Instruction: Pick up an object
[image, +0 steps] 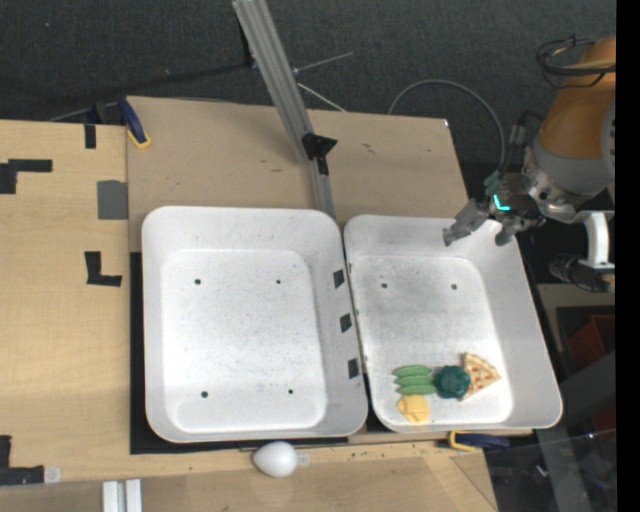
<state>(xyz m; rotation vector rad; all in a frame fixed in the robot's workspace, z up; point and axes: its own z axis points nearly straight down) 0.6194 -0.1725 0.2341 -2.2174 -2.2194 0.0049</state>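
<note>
My gripper hangs over the right bin's far right corner, fingers spread and empty, well apart from the toys.

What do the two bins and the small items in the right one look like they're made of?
Both the left bin and the right bin look like matte white moulded plastic with rounded rims, speckled with scuffs. The green pieces, yellow piece and pizza-like slice look like toy food, probably plastic or rubber; too small to confirm.
</note>
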